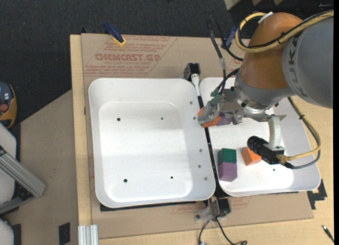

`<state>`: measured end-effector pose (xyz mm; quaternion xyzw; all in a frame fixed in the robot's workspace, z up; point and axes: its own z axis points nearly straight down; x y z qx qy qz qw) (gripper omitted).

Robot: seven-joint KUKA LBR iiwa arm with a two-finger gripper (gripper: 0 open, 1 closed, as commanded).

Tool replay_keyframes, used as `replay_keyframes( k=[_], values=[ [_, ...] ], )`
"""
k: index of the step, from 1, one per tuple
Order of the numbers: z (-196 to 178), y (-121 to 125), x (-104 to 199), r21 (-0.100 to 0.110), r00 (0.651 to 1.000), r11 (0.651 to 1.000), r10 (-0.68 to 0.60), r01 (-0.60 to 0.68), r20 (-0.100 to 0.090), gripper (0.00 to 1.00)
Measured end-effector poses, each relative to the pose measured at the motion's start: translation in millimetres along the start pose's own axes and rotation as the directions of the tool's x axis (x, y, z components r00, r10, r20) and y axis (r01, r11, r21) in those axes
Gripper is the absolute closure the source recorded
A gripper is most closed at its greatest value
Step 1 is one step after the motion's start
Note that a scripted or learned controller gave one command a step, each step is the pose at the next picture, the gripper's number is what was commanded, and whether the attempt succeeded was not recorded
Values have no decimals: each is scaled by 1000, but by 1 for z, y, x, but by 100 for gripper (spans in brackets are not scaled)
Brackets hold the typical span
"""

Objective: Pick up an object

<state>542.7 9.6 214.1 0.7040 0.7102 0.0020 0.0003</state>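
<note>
— What sits around you?

— Two white bins side by side, the left bin [143, 148] and the right bin [299, 178]. My arm [275, 53] reaches over the right bin. My end effector [214, 116] hangs at that bin's left rim, close to where the two bins meet. I cannot tell whether it is apart or together.

— And the things to pick?

— Three lie in the right bin, toward its near edge. A green block [228, 155] touches a purple block [228, 171] in front of it, and an orange block [250, 157] lies just beside them. All lie apart from my end effector.

— What lies beneath?

— A desk [132, 53] covered in brown cardboard with red print. A blue clamp [114, 33] sits at its far edge, and there is dark carpet [53, 6] beyond.
</note>
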Motion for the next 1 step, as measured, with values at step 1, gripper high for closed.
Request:
replay_keyframes(
  k=[1],
  values=[
    [-35, 40, 84, -2, 1000, 1000, -1, 1, -1, 100]
  ],
)
